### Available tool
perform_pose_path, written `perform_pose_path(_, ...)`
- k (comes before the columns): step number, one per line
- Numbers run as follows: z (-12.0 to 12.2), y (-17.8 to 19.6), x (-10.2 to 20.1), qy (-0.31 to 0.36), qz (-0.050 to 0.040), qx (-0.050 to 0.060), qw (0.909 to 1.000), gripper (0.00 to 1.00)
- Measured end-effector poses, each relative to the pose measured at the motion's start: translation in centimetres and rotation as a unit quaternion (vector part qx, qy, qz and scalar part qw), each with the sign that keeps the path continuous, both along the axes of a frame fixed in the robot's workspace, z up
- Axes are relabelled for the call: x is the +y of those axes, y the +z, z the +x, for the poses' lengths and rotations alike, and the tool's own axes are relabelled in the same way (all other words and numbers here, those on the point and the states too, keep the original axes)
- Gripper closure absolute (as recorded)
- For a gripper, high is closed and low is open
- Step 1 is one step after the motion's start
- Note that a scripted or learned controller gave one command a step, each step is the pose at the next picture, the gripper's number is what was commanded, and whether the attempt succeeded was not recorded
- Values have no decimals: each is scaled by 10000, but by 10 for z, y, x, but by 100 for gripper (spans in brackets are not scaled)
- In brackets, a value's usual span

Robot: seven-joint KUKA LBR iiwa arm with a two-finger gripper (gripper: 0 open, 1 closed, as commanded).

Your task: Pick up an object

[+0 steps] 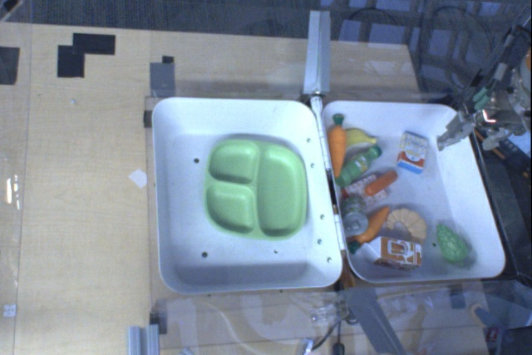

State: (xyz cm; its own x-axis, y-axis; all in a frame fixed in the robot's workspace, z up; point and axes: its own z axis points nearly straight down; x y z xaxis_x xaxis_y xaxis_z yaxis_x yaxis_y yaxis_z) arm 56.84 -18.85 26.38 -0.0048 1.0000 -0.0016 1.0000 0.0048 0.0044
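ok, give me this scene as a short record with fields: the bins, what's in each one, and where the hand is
left bin: holds a green divided plate with three compartments
right bin: toy food and small packs
along its left wall: carrot, yellow piece, green bottle, small can
middle: small white carton, two more orange pieces
near edge: brown carton, round tan piece, green leafy item
hand: over the right bin's far right corner, nothing seen in it
finger state: cannot tell

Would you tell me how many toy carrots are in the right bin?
3: one carrot upright along the left wall, one mid-bin, one lower beside the can. Others may lie hidden underneath.
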Motion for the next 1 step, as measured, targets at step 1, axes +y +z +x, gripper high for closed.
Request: perform_pose_path(1, 100, -103, -10, -484, 6, 4, 9988, 0)
